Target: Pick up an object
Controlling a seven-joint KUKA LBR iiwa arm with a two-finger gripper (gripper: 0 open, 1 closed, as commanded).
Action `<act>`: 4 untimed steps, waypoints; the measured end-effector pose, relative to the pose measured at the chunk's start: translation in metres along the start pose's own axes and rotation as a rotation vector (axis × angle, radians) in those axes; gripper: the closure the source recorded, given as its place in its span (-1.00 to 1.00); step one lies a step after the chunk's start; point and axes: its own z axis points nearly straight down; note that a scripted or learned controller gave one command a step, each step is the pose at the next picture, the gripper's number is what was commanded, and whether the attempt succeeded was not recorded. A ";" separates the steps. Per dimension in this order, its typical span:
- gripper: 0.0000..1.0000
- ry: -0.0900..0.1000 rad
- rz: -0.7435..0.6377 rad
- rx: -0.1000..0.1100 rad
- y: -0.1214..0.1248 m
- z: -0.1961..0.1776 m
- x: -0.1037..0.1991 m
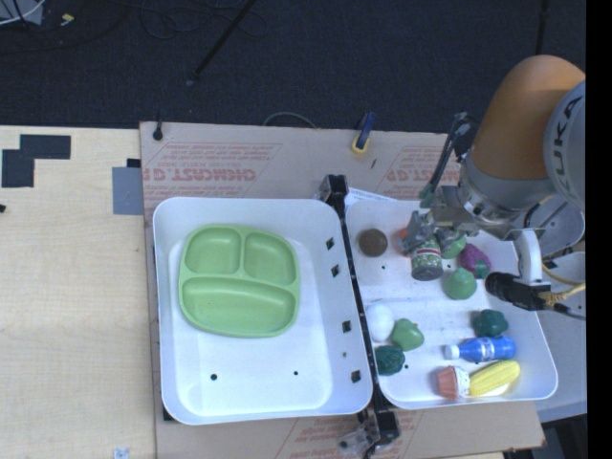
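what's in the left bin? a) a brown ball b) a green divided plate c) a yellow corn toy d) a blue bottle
b: a green divided plate lies in the left bin; the corn, blue bottle and brown ball all lie in the right bin.
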 end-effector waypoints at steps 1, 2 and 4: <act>1.00 0.000 0.000 0.001 -0.007 0.000 0.051; 1.00 -0.001 -0.001 -0.001 0.008 0.008 0.105; 1.00 -0.002 0.002 -0.001 0.005 0.006 0.176</act>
